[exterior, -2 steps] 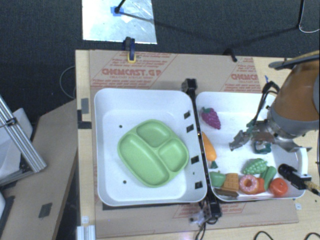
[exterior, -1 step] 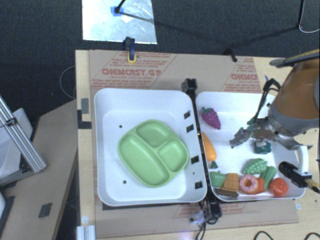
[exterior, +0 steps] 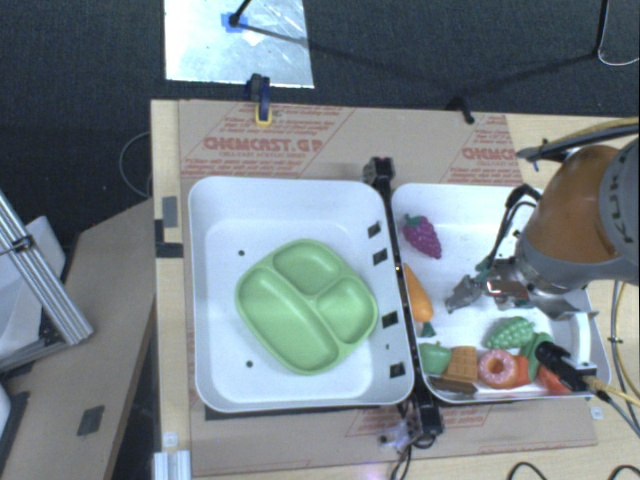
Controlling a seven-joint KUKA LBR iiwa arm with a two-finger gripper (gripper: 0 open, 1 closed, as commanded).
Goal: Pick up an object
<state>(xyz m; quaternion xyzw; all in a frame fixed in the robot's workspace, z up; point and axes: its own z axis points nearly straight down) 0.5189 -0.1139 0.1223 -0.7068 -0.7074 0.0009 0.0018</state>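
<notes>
Looking down on the surface (exterior: 270, 143), we see two shallow white bins set side by side on a brown sheet printed with red lettering. The left bin (exterior: 215, 228) holds a pale green divided plate (exterior: 305, 306), lying flat near its middle and turned at an angle to the walls.

All the small objects sit in the right bin (exterior: 460, 203). A purple bunch of toy grapes (exterior: 422, 235) lies near the far left corner. An orange carrot (exterior: 418, 293) lies along the left wall, below the grapes. Along the near wall we find a row of pieces crowded together: a green piece (exterior: 434, 356) at the left, a brown piece (exterior: 460, 365) touching it, a pink doughnut (exterior: 497, 368) just beside that, and a red-orange piece (exterior: 540, 373) further right. A green leafy piece (exterior: 512, 333) rests just behind the doughnut.

The arm (exterior: 575, 218) reaches in from the right, its orange band over the right side of that bin. The claw (exterior: 463, 294) points left, over a bare white patch of the bin floor, between the grapes and the near row, and near the carrot without touching it. We see nothing gripped in it. We cannot tell whether the claw is released or clenched from this angle.
</notes>
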